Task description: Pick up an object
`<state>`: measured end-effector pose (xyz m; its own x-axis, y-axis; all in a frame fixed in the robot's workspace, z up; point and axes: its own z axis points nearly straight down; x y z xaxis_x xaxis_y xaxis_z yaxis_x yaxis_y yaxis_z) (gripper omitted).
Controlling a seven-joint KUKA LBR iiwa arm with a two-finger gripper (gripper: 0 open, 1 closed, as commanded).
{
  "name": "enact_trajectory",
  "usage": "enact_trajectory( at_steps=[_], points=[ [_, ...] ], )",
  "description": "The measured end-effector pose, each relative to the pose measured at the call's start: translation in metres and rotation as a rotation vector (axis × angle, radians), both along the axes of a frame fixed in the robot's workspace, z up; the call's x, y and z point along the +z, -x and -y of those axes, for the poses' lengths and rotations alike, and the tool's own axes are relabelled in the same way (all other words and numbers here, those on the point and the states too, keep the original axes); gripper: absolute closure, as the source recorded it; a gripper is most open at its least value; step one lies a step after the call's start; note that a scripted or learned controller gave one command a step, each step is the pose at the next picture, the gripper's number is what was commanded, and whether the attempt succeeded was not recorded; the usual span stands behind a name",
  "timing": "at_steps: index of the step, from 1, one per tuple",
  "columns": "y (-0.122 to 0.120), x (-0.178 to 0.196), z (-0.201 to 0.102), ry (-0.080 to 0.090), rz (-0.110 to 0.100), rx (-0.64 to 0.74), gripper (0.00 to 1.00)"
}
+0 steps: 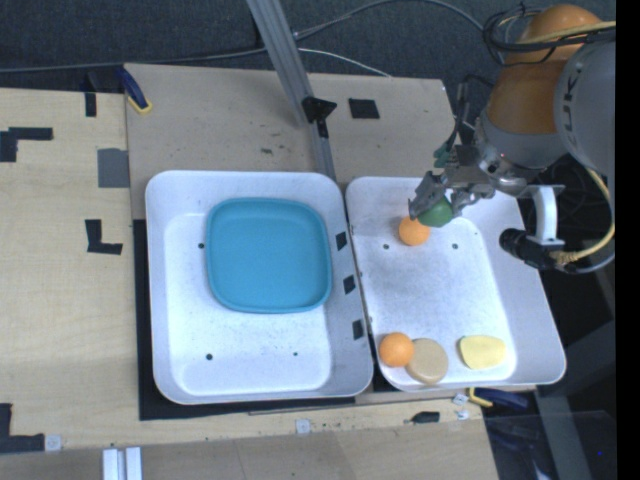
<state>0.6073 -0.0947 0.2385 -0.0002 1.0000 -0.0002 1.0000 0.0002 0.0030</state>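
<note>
Nothing readable is showing anywhere in the camera view. The blue plate (268, 254), the two white bins (175, 268) and the small round pieces lying in the right bin are all appearing plain, without lettering or numbers. The dark tape patches (364, 109) on the bench (60, 268) are bearing no print. A mark may be sitting on the arm's grey casing (600, 98), but it is too blurred to tell.

Robot lab: taped bench (60, 268), cables (380, 13).
</note>
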Motion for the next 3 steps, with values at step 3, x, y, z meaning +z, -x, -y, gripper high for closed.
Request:
enact_trajectory(
  at_steps=[3],
  points=[
    [0.041,-0.013,-0.15,-0.001,-0.005,0.004,1.0]
  ],
)
